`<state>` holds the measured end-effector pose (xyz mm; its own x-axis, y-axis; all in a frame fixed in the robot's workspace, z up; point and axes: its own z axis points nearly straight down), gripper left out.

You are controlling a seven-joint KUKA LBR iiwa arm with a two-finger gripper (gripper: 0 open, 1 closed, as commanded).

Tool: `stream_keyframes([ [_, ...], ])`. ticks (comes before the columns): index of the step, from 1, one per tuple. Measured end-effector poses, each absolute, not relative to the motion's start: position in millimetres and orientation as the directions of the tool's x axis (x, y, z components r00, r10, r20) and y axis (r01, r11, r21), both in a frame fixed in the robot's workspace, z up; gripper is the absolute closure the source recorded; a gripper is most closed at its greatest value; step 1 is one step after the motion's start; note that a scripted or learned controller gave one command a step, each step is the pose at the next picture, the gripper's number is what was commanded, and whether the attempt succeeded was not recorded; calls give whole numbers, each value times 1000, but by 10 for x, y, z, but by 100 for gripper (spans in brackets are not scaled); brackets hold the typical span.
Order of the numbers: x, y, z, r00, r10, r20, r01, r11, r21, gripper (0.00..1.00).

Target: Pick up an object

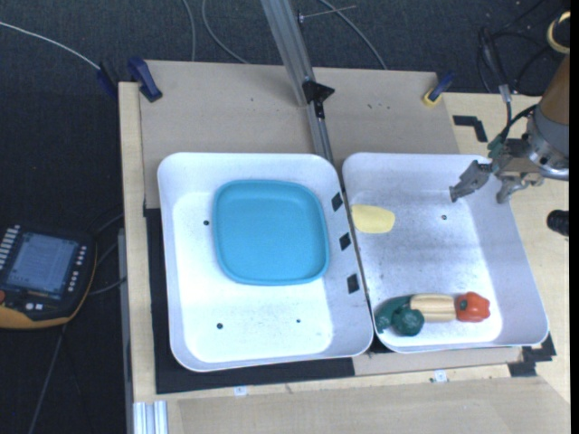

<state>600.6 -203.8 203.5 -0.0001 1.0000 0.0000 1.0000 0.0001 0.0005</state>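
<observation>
In the right bin (507,242) a pale yellow piece (373,219) lies by the left wall. Along the bin's front edge sit a dark green item (400,318), a tan cylinder (432,308) and a red piece (471,306), close together in a row. My gripper (483,186) hangs over the bin's far right corner, well away from all of them. It is open, its fingers spread with nothing between them.
The left bin (181,242) holds a blue square plate (270,231). A metal pole (294,43) slants down to the gap between the bins. Blue and yellow clamps hold the bench's back corners. A handheld pendant (41,269) lies off the bench to the left.
</observation>
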Motion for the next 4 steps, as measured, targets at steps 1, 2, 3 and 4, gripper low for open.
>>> stream_keyframes([
  [1,6077,-1984,1467,-1,1000,1,1000,1,-4,0],
  [2,6066,-1978,941,0,1000,1,1000,0,-4,0],
  [3,6084,-1981,1080,-1,1000,0,1000,1,2,100],
  [4,6069,-2052,1538,0,1000,-1,1000,0,4,100],
])
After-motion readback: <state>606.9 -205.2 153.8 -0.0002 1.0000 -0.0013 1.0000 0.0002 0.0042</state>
